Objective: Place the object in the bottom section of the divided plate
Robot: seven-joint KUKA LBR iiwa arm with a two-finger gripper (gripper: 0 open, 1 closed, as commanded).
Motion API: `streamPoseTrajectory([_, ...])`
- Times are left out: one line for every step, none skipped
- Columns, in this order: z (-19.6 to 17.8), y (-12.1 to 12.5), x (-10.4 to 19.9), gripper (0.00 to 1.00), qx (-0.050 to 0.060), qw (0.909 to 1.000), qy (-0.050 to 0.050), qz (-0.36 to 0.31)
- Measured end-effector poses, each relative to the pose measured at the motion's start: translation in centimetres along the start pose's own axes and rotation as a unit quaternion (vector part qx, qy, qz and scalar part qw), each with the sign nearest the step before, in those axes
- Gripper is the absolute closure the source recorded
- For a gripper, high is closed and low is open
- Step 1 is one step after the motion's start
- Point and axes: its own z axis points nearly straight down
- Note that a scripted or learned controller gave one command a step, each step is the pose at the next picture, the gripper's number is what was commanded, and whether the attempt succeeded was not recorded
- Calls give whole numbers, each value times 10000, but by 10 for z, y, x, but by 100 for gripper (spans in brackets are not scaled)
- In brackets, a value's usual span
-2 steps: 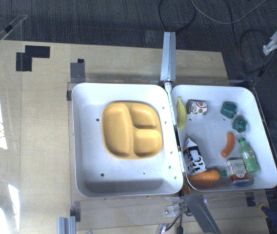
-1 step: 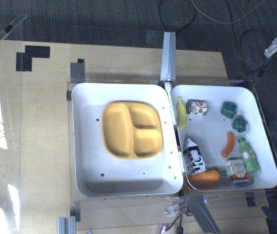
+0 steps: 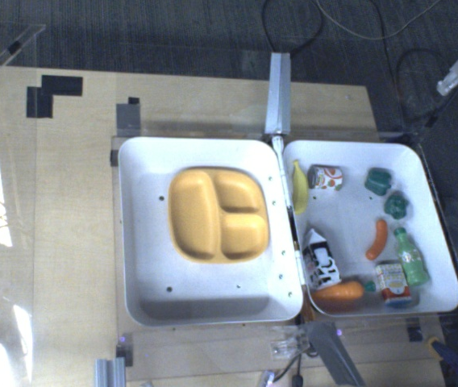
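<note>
1. Camera view: the divided plate (image 3: 217,214), yellow, lies in the left bin (image 3: 144,240). All three of its sections are bare, so the object is not yet placed.
2. The candidates lie in the right bin (image 3: 435,216), among them a banana (image 3: 300,186), a can (image 3: 326,176) and a bottle (image 3: 410,258). Which one is meant cannot be told.
3. Any carry runs leftward over the shared bin wall.
4. The claw's state cannot be told.

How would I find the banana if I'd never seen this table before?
Look in the right bin, the one full of small things. Along its left wall, near the top, lies the banana, beside a small can. It is the only plain yellow thing there.
</note>
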Motion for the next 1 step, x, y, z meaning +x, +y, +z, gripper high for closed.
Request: streamPoseTrajectory([0,0,0,0,0,10000,0,0])
